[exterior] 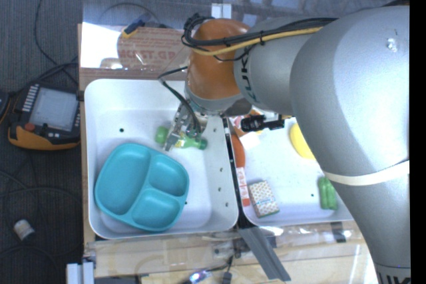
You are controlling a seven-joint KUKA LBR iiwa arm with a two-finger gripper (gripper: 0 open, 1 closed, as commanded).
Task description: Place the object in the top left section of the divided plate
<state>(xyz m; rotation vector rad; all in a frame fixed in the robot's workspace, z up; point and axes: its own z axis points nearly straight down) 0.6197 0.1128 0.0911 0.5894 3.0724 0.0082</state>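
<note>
End effector (181,132) at green object (188,141), beside plate (141,186).

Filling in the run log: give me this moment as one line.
tool low in left bin | over green object | divided plate sections bare | placing not done

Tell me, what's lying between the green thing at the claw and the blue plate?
Nothing: the camera view shows bare white bin floor between the green object under the gripper and the plate, a narrow strip.
</note>
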